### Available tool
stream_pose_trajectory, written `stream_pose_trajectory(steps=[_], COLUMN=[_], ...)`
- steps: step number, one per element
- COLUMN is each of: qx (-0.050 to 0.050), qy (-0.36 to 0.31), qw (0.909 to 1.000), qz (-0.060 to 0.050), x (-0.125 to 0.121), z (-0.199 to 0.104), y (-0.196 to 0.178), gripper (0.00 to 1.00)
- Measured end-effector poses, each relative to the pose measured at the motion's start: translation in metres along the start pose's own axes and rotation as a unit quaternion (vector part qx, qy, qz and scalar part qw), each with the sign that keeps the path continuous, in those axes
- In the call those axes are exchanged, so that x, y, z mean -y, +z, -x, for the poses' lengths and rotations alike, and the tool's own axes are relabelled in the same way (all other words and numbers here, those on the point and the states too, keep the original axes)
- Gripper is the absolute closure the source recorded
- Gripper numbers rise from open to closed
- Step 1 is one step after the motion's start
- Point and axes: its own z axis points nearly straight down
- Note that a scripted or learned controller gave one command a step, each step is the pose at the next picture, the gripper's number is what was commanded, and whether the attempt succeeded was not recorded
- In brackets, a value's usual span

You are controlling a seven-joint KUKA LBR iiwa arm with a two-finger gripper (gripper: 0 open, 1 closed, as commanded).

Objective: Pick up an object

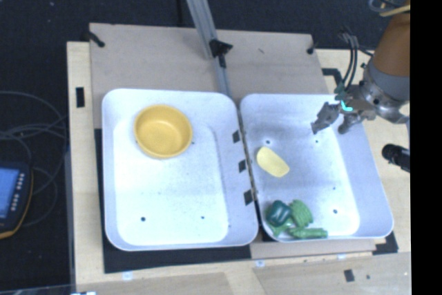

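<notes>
Dark grey fingers hang spread apart, nothing between them, at the tip of the gripper, which hovers over the upper right part of the right bin. A small teal light shows just behind them on the wrist, and the grey arm with its orange band rises toward the right edge of the frame. Down and to the left of the fingers, well apart from them, a pale yellow object lies on the bin floor near the divider between the bins. Further down, at the lower edge of the same bin, a cluster of green objects sits against the rim. In the left bin, toward its upper left, a yellow bowl rests upright. A metal pole slants in from the top centre.
</notes>
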Motion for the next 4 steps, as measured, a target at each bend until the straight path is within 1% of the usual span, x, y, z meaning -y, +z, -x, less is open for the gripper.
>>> stream_pose_trajectory(steps=[1, 2, 3, 4], qx=[0.000, 0.000, 0.000, 0.000], qy=[0.000, 0.000, 0.000, 0.000], qw=[1.0000, 1.0000, 1.0000, 1.0000], qz=[0.000, -0.002, -0.002, -0.001], x=[0.000, -0.006, -0.001, 0.000], z=[0.000, 0.004, -0.005, -0.004], y=[0.000, 0.045, 0.097, 0.148], gripper=[0.00, 0.00, 0.00, 0.00])
